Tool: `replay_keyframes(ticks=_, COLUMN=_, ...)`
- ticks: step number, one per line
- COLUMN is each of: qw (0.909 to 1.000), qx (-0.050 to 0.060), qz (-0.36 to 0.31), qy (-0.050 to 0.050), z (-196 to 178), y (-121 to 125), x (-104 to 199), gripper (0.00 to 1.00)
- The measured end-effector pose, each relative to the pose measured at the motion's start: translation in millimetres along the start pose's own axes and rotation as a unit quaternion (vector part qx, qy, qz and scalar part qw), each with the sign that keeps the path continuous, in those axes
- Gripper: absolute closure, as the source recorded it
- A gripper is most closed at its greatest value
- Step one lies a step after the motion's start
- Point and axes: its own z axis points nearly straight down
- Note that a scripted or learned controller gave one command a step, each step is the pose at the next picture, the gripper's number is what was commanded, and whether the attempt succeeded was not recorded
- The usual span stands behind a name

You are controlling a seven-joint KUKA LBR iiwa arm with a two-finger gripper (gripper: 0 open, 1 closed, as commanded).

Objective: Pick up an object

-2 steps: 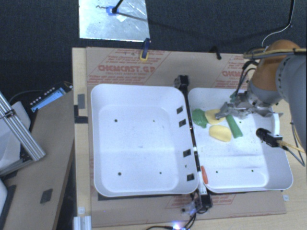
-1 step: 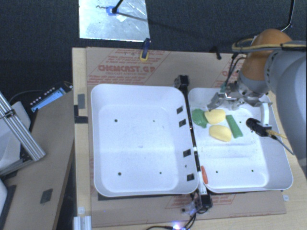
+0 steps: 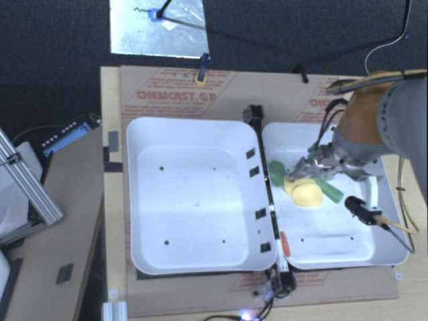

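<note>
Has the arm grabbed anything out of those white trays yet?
Reached: the gripper is low in the right white bin, beside the pale yellow rounded object and green pieces. I can't see anything between its fingers. Grasping and lifting remain.

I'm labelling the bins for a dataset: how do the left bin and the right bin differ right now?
The left bin looks larger in the camera view than the right bin. The right bin holds a yellow object with green pieces beside it, and the gripper hangs over them; the left bin shows bare floor with small dark dots. Both are shallow, white, and rest on the cardboard sheet.
</note>
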Motion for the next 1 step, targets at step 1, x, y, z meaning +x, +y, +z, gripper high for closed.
replay_keyframes(ticks=1, qw=1.0000, qx=0.002, qz=0.001, qy=0.000, z=1.2, y=-73.1, x=-13.1, gripper=0.00)
